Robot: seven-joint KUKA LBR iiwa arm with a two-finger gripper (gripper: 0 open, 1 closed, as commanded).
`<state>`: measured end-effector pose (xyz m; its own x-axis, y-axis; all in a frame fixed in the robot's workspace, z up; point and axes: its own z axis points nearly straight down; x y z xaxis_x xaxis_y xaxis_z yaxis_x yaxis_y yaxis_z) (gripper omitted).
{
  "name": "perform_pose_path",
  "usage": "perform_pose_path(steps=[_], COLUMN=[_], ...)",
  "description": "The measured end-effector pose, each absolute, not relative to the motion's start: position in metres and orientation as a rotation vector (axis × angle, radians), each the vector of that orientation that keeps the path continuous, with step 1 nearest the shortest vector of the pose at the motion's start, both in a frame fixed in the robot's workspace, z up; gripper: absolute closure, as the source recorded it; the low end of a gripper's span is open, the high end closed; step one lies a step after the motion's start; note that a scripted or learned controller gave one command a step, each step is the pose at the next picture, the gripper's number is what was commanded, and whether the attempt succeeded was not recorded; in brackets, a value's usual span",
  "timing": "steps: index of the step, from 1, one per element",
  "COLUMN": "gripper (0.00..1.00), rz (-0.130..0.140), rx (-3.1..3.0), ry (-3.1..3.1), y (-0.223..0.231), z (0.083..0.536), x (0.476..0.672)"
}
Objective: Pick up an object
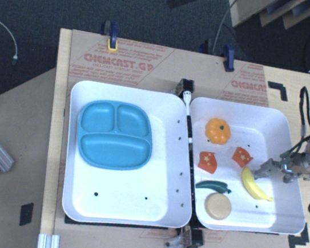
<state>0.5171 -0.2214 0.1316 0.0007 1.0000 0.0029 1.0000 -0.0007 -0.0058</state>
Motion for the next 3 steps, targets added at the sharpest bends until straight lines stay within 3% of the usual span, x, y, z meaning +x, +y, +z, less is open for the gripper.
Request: perform_pose_path(steps=[1,2,3], gripper=[0.00,1.00,1.00], rz=[-0.017,-0.021,0.000], rx=[-2.213,-2.227,-2.224], ry=[-2.222,-2.234,-2.225], y=[-0.217,-0.221,-0.220], z=[0.090,0.105,0.166], x=[0.522,0.525,0.521])
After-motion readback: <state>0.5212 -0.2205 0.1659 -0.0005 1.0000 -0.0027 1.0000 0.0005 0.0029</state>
